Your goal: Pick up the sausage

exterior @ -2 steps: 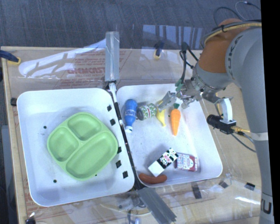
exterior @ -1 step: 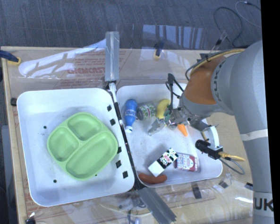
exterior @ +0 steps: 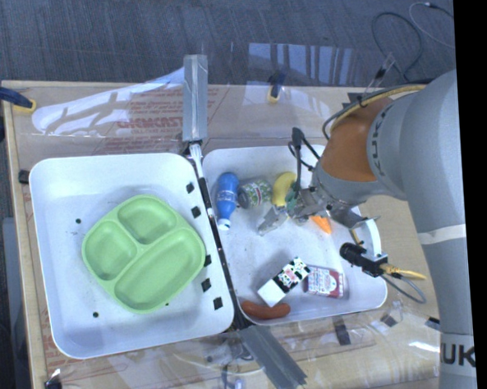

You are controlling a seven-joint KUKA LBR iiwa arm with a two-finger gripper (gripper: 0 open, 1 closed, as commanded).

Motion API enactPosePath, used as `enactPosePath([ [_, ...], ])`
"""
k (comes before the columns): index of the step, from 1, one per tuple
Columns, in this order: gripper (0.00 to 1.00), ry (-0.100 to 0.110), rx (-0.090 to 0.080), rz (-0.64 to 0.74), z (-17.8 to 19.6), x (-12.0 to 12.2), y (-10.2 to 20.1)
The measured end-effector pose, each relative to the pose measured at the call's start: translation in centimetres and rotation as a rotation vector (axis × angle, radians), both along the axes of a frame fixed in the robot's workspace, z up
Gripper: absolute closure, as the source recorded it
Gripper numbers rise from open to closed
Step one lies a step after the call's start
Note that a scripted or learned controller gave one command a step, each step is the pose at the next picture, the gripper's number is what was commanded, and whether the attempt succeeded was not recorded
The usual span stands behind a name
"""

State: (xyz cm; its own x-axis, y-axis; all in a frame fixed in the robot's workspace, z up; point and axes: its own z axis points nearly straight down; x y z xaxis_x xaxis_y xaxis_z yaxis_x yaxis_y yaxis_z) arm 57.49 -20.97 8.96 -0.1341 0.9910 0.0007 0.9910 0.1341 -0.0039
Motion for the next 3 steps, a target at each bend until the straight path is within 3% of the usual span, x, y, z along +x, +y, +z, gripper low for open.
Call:
enactPosePath([
  [1,0.0,0.003,0.002,-0.024,5.3,-3.9,0.0],
  [2,0.0,0.001,0.001,-0.023,10.1,-4.3,-0.2],
  [3,0.0,0.002,0.001,0.001,6.9,-2.0,-0.1],
])
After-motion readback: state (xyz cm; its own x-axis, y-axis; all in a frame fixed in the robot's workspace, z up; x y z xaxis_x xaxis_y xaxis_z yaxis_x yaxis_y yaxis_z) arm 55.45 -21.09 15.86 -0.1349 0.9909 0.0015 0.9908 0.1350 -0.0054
